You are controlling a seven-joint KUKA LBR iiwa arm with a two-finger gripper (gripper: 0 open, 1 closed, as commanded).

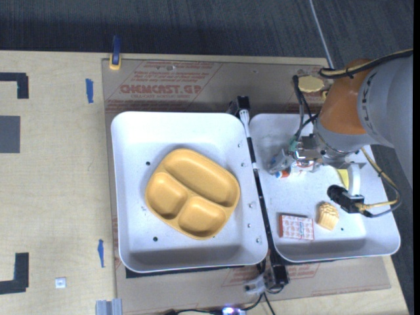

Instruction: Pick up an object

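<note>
While the hand [291, 165], grip unclear, hangs in the right bin [387, 241], a yellow block [327, 216] lies nearby

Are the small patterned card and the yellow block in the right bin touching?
Apart. The camera view shows a strip of white bin floor between the patterned card and the yellow block in the right bin.

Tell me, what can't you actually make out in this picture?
- Pincer, camera view: small and cluttered with wires, so open or shut is unclear.
- Yellow thing in the right bin: mostly hidden behind the arm.
- Small patterned card: its print is too small to read.
- Arm: cut off by the right edge.
</note>
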